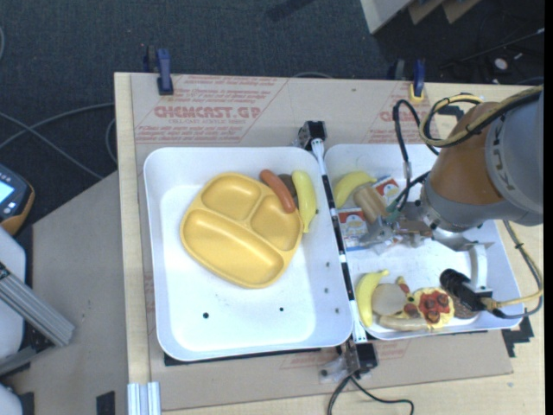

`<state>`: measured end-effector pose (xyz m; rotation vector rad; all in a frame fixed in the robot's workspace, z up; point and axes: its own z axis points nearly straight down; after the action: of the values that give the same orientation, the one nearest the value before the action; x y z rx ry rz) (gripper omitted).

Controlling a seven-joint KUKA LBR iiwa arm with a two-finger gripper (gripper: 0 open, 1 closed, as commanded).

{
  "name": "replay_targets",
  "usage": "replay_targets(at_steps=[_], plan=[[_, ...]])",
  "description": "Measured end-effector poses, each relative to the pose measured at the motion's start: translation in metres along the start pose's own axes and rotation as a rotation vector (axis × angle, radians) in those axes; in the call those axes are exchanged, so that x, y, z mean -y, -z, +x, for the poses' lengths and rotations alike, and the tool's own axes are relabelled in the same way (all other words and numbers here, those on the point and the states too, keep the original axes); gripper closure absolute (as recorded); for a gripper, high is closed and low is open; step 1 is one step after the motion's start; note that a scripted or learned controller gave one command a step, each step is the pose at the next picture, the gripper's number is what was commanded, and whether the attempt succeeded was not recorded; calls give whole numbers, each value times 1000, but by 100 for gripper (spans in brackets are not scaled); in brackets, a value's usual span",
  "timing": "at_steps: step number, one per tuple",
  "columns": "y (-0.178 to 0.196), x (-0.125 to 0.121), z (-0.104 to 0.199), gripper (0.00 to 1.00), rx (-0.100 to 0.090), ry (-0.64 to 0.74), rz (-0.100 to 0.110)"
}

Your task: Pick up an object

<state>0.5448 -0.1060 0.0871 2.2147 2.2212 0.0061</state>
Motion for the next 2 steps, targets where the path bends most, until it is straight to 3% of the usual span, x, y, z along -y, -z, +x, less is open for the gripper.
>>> replay_targets(at_steps=[1,2], plan=[[1,-43,11,0,5,-1,-1],[-3,-100,6,0,-15,-16,89]])
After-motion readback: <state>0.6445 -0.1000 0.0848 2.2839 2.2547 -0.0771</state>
